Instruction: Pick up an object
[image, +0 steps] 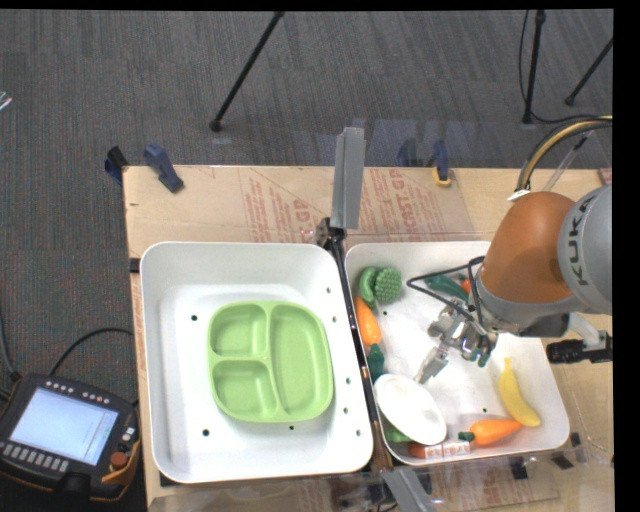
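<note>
My gripper (437, 362) hangs over the middle of the right bin (455, 255), its metal fingers (432, 368) pointing down and left, just above a white plate (410, 408). I see nothing between the fingers. Around it lie a yellow banana (518, 394), an orange carrot (492, 430) at the front, another orange carrot (368, 325) by the left wall, and a green broccoli (383, 284) at the back left.
The left bin (170, 300) bears a green divided plate (270, 360). A grey upright post (347, 185) stands between the bins at the back. A teach pendant (65, 430) lies off the bench at the lower left.
</note>
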